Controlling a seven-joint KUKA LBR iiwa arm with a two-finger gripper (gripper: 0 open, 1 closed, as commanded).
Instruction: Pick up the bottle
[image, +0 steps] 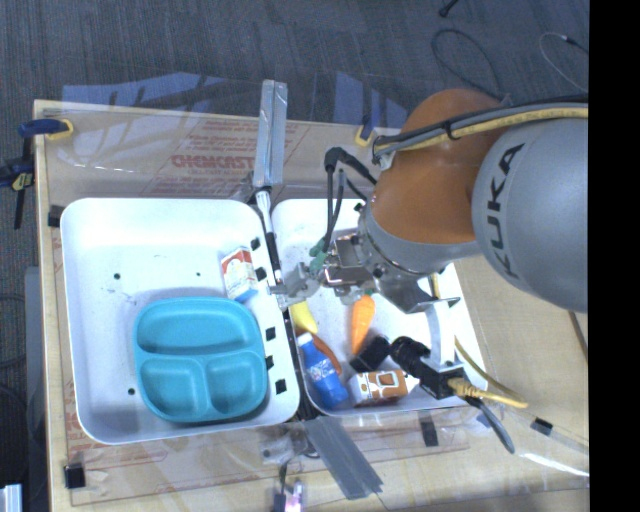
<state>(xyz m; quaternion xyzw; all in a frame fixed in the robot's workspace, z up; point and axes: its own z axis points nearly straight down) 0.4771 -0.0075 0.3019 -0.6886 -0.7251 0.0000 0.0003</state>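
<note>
Dark carpet surrounds wooden bench (120, 150) with two white bins. Bottle (322, 368) lies in right bin (300, 215), front-left corner. Blue tray (200, 358) in left bin (100, 250). Gripper (305, 275) over divider, grip state unclear.

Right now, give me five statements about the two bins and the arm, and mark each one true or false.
1. The blue divided tray lies in the left bin. True.
2. The blue bottle is in the left bin. False: it lies in the right bin, near its left wall.
3. The orange carrot lies in the right bin. True.
4. The arm hangs over the left bin. False: it is over the right bin.
5. A small red and white carton sits in the left bin above the tray. True.
</note>
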